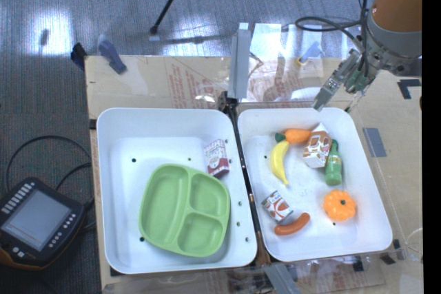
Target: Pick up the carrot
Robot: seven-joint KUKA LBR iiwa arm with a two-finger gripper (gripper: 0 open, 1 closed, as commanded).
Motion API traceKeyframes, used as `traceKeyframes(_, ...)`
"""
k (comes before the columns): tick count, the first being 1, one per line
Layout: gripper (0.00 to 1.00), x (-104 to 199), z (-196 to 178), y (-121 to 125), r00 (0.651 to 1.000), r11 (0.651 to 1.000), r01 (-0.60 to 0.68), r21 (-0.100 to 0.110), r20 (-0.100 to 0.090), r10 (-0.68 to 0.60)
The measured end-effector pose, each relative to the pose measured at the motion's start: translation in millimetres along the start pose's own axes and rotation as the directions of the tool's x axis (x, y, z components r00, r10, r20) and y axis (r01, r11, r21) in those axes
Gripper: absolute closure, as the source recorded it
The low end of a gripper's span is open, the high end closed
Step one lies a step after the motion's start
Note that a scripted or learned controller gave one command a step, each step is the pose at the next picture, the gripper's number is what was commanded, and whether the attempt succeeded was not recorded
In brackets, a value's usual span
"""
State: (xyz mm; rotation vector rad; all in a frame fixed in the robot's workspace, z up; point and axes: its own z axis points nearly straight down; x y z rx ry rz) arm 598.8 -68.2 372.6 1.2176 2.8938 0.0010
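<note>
The carrot (298, 135), orange with a green top at its left end, lies in the right bin (372, 217) near the far wall. It touches the top of a banana (278, 160) and a small milk carton (317, 147). My gripper (337, 104) hangs above the bin's far rim, up and to the right of the carrot and well clear of it. Its fingers (328, 90) stand open with nothing between them.
Also in the right bin are a green bottle (333, 163), a small orange pumpkin (340, 205), a sausage (292, 225) and a red-and-white can (276, 206). The left bin (117, 148) holds a green divided plate (186, 208) and a small red carton (217, 157).
</note>
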Motion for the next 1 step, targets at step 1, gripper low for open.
traceKeyframes(1,1.0,54.8,95.6,3.1,0.998,0.998,0.056,0.002,-0.003,-0.056)
